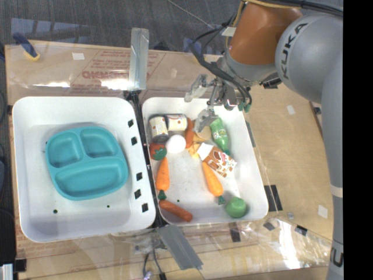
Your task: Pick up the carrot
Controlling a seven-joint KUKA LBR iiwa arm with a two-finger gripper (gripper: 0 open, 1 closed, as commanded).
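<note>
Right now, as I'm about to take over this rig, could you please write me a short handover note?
Gripper: open, holding nothing, hovering over the far end of the right bin.
Carrots: one carrot lies along that bin's left wall, another carrot sits mid-bin beside a snack packet. Also there: a green bottle, a white egg, a green apple.
The left bin holds a teal divided plate.
Done: nothing lifted yet.
Left: descend, grasp one carrot, lift it.
</note>
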